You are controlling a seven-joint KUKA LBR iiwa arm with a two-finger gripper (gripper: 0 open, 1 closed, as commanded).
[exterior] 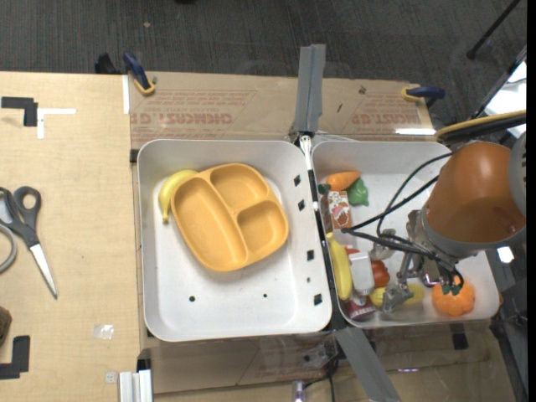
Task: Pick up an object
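From the camera view I watched the arm (473, 195) reach in from the right, its orange band looming over the right bin (394, 153) and black cables trailing from the wrist toward the bin's middle. The gripper (400, 296) pointed down at the bin's near side, low among the toys, with its tips over a small yellow piece (392, 298). I could not tell from that angle whether it was parted or closed, and I saw nothing clearly caught in it. The things to pick lay crowded in that right bin: a carrot (342, 179) and a green piece (358, 193) near the far end, a small printed packet (338, 210) just below them, a banana (340, 268) lying along the left wall, a white block (359, 270) and a red piece (379, 273) beside it, a dark red item (360, 310) at the near wall, and an orange fruit (453, 299) in the near right corner, just beside the gripper. The clutter sat tight around the gripper, the red piece and the white block close on its left. In the left bin (226, 308) a yellow divided plate (230, 216) lay tilted toward the far left, with a second banana (172, 191) tucked against its far left rim. On the bench (67, 224) to the left, well apart from the bins, lay a pair of scissors (32, 233). A blue clamp (138, 72) held the cardboard sheet (209, 111) behind the bins.
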